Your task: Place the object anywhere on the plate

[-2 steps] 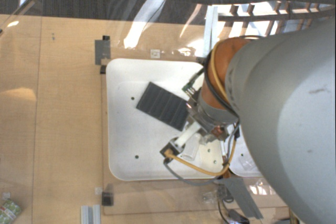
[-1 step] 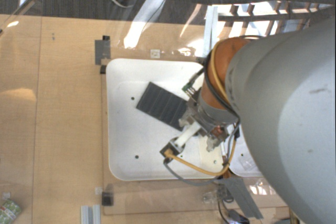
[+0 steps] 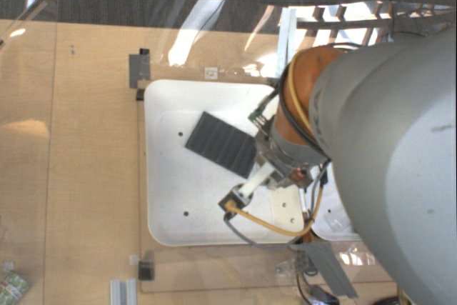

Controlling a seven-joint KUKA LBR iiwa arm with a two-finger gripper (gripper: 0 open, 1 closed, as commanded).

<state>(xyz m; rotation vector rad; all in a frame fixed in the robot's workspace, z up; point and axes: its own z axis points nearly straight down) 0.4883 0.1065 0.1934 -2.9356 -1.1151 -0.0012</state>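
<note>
Camera view: dark ribbed slab (image 3: 218, 141) lies flat and askew on the floor of the left bin (image 3: 168, 211), towards its upper right. I take it for the object to be moved. Its right end runs under the gripper (image 3: 275, 157), which hangs close over it. Touching or not: cannot tell. The gripper's state is hidden by the wrist, so I cannot tell how far open it is or whether it has hold of anything. The arm (image 3: 385, 153) covers most of the right bin (image 3: 335, 226), so the plate's place is unknown. Judged step: the pick, not the placing, since the slab sits on the bin floor. The next move calls for a firm hold on a thin, flat edge, a lift clear of the bin wall, then a carry to the plate.
</note>
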